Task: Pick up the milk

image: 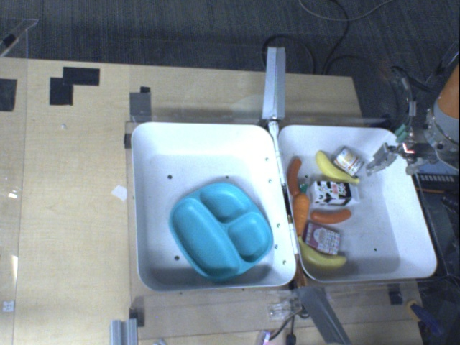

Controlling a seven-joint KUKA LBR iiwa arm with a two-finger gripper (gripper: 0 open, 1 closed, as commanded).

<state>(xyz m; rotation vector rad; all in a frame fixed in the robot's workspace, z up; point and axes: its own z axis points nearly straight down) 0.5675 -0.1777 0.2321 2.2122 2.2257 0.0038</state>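
Lying flat near the middle of the right bin [402, 261], the milk [331, 192] is seen as a small carton with a black-and-white cow-patch print; no lettering on it can be read. It is flanked by other items: one banana [332, 167] just above it, a silver can [349, 161] touching that banana's upper end, and a red sausage [330, 216] just below the carton. A second sausage [294, 175] and one carrot [301, 213] are laid along the bin's left wall. Lower down, a small dark-red packet [323, 238] is rested on a second banana [321, 258]; its label is too small to make out. Two bananas, two sausages, one carrot, one can, one packet and one carton are thus counted.

The gripper [382, 158] is held over the bin's upper right part, beside the can and apart from the milk; whether it is spread or closed cannot be told, and nothing is seen in it. The arm [442, 124] is cut off by the picture's right edge.

In the left bin [154, 192], one blue three-compartment plate [219, 228] is laid.
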